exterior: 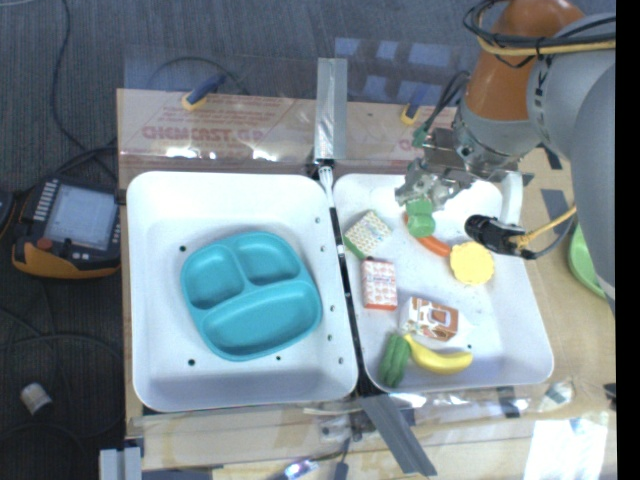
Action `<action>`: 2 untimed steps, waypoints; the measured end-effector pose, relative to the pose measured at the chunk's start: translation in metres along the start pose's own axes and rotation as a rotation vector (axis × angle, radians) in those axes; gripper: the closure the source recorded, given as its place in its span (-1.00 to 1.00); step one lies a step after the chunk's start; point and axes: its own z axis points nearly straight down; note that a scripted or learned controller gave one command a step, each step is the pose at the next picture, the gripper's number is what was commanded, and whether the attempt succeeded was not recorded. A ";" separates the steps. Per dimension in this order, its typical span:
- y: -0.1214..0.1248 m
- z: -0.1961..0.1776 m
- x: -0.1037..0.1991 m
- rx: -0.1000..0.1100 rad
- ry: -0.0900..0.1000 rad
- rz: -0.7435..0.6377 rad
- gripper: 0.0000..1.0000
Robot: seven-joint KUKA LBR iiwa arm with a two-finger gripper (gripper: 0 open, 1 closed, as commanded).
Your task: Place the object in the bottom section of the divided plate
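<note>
Left bin (150, 218): shallow white tray, left half of the frame. Contents: one turquoise plastic divided plate (252, 293), three sections, two small ones toward the top and one large one toward the bottom, all bare.

Right bin (530, 318): matching white tray, right of centre. Contents, top to bottom: small green block (420, 215) at the upper middle; orange carrot-shaped piece (434, 246) just below it; round yellow disc (472, 265) to the carrot's right; pale checked packet (367, 232) near the left wall; red-and-white printed carton (379, 284) below that; orange-and-white wrapped packet (432, 318) at centre; yellow toy banana (440, 357) and dark green cucumber-shaped piece (394, 359) side by side at the bottom.

Gripper (426, 194): grey metal, upper right of the frame, below the arm's orange band, lowered onto the green block. The block sits right at the fingertips; whether the jaws are closed on it cannot be told.
</note>
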 end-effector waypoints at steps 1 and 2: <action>0.000 0.000 0.000 0.000 0.000 0.000 -1.00; 0.029 0.021 0.098 0.000 0.003 -0.071 -1.00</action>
